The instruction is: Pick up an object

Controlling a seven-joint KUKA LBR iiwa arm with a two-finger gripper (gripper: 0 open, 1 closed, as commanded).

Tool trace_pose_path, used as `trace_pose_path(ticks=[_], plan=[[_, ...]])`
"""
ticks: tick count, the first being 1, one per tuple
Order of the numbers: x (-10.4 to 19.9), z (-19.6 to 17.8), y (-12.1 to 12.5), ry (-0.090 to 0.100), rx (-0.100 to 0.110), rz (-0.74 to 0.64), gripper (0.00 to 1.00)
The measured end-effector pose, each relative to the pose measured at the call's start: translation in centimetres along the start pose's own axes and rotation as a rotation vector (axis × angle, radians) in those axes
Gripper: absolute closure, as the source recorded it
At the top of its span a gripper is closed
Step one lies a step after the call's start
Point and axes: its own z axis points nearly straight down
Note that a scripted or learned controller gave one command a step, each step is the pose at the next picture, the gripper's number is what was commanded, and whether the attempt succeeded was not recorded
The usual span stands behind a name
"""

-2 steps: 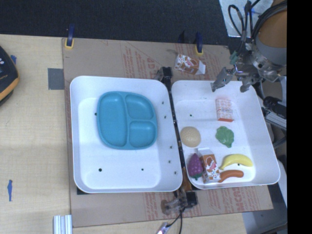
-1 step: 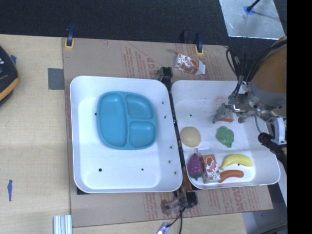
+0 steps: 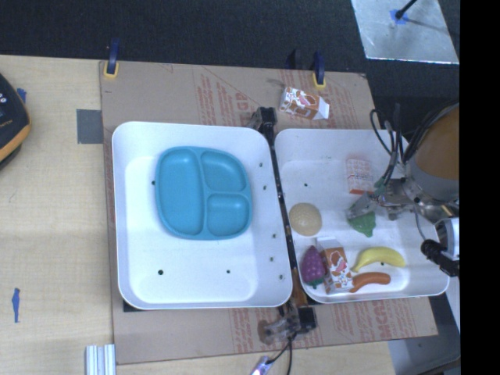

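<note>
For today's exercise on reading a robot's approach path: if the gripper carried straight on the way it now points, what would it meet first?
The gripper points down and leftward into the right bin. Most likely it meets the green toy just below its tip first, though depth is hard to judge from this slanted view.

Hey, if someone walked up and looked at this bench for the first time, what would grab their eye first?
Probably the blue divided plate, alone in the left bin. Next, the cluster of toy food along the near side of the right bin: a yellow banana, a purple bunch of grapes and a tan ball. The gripper reaches in from the right, just above a green piece.
</note>
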Motion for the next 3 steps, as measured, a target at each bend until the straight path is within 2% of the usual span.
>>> trace_pose_path(ticks=[1, 2, 3], plan=[[-0.1, -1.1, 0.0, -0.002, 0.001, -0.005, 1.00], [-0.1, -1.1, 0.0, -0.002, 0.001, -0.005, 0.00], [-0.2, -2.1, 0.0, -0.004, 0.002, -0.008, 1.00]])
